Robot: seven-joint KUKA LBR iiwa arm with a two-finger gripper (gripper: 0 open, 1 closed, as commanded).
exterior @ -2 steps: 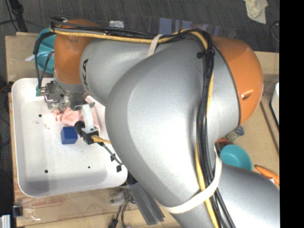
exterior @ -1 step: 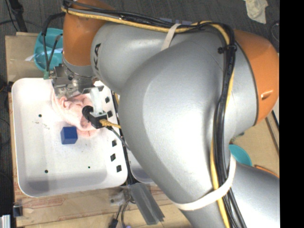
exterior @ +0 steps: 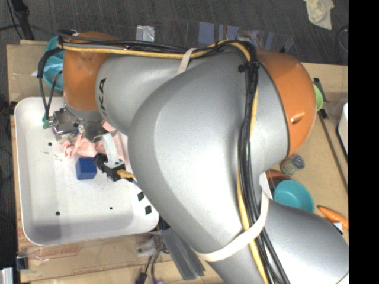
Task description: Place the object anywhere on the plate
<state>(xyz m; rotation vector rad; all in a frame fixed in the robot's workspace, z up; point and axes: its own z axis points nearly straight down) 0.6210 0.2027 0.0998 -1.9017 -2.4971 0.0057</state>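
Observation:
My grey arm with its orange band (exterior: 83, 64) reaches across from the right and covers most of both bins. The gripper (exterior: 74, 129) hangs low over the back of the left white bin (exterior: 35, 158), its tip hidden under the wrist. Just below it lies something pink (exterior: 79, 147), partly covered, and I cannot tell whether it is the plate. A small blue cube (exterior: 86, 168) rests on the bin floor just in front of the pink thing, apart from the gripper.
A black and yellow cable plug (exterior: 112, 168) dangles right of the cube. Right of the arm are a teal bowl (exterior: 294, 195), an orange piece (exterior: 333, 214) and a small can (exterior: 294, 163). A teal object (exterior: 53, 64) sits behind the left bin.

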